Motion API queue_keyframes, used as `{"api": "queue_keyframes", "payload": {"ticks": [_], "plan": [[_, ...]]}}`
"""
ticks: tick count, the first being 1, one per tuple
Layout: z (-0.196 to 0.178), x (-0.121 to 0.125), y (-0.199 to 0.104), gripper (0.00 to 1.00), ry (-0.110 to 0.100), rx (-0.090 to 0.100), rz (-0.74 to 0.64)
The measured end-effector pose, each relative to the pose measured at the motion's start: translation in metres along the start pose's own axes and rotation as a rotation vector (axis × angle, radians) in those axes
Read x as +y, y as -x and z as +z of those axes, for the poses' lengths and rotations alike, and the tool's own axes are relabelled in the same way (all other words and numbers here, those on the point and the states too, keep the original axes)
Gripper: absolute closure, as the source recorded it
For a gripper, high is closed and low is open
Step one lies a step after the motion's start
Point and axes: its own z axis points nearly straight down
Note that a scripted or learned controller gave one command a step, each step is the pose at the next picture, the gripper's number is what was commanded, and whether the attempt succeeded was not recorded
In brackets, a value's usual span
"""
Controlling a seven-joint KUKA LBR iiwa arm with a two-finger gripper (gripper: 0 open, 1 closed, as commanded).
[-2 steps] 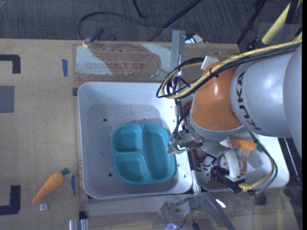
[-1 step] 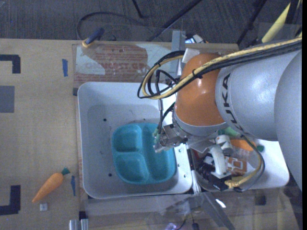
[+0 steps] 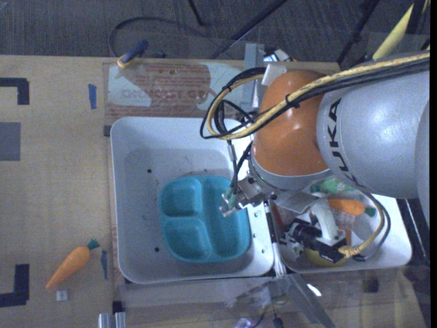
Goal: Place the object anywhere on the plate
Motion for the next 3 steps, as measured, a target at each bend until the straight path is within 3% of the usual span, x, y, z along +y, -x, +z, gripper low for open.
{"api": "queue_keyframes", "payload": {"ticks": [1, 2, 3], "plan": [[0.051, 0.023, -0.052, 1.00, -0.005, 0.003, -0.089], [0.079, 0.037, -0.080, 1.00, -0.005, 0.003, -0.310], [0.131, 0.030, -0.061, 1.00, 0.008, 0.005, -0.365]]}}
